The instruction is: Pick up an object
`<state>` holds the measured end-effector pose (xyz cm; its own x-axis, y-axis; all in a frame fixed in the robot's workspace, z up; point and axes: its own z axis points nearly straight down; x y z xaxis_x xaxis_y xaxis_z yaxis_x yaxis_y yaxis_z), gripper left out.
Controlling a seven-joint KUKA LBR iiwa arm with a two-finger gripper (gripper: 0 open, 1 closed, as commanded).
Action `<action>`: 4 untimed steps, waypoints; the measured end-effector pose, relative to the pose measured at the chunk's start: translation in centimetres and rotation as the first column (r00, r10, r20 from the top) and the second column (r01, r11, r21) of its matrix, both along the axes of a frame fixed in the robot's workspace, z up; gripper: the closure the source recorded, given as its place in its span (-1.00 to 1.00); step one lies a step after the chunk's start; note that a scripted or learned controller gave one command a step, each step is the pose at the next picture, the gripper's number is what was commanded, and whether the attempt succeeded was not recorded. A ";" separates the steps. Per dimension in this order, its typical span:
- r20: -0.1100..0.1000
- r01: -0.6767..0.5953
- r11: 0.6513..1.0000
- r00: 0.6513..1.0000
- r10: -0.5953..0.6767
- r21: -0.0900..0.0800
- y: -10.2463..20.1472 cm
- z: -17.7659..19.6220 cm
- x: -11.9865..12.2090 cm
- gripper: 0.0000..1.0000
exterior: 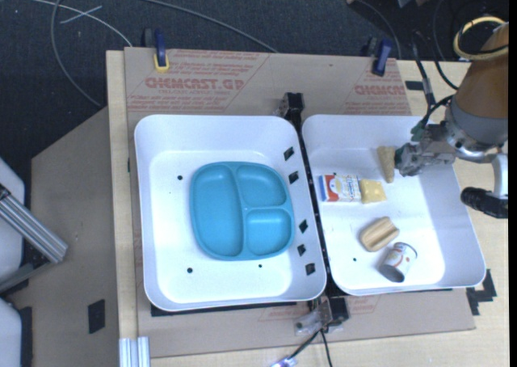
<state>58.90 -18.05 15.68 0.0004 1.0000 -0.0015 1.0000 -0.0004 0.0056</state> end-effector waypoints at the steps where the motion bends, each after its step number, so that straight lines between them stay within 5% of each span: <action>1: 0.001 -0.002 1.000 1.000 0.002 0.000 0.9 4.9 0.2 1.00; 2: 0.001 -0.002 1.000 1.000 0.002 0.000 1.2 9.4 0.7 1.00; 4: -0.008 -0.007 1.000 1.000 0.007 0.005 11.9 8.1 0.4 1.00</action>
<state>59.32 -6.17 23.77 -0.0062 1.0000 0.0033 1.0000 0.0062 -0.0025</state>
